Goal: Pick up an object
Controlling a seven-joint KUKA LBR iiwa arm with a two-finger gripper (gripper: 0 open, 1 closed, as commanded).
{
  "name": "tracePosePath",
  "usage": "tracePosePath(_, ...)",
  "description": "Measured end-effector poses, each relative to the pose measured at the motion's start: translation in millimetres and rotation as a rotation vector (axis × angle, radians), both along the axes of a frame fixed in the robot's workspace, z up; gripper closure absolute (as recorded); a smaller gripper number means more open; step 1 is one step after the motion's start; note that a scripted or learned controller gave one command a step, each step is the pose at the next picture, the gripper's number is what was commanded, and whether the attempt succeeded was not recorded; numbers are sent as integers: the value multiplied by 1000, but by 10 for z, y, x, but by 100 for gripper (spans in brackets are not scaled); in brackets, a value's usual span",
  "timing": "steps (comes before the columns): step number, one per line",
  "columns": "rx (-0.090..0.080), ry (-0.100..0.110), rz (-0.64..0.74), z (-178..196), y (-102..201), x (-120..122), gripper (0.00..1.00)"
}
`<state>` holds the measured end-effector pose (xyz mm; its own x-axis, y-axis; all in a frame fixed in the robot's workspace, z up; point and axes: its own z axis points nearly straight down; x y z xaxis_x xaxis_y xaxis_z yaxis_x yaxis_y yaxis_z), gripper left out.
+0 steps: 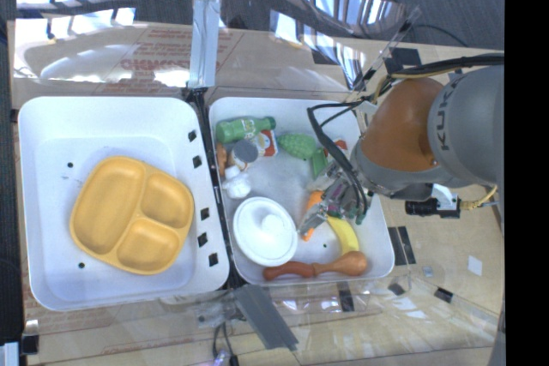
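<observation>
Pincer (330, 206) lowered into the right white plastic bin (377, 249), over a clutter of candidate objects; its opening cannot be told, nor any hold.

Beneath it lie a curved yellow banana (346, 236), a round white bowl (264, 229) and a brown wooden utensil (317, 269), crowded together. The left white bin (34, 184) carries a yellow divided plate (130, 213). Cardboard lines the surface (257, 56); dark carpet beyond.

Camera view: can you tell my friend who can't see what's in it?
A grey and orange robot arm reaches into the right bin, among a banana, white bowl, green bottle and wooden tool. The left bin holds a yellow tray.
</observation>
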<state>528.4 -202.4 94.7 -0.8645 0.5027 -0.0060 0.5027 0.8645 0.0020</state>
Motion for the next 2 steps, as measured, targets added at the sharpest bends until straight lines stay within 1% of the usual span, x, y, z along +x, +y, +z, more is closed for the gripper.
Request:
tracePosePath(1, -1, -4, 7, 111, 13, 25, 100)
tracePosePath(2, 1, 1, -316, 1742, 473, -440, 100)
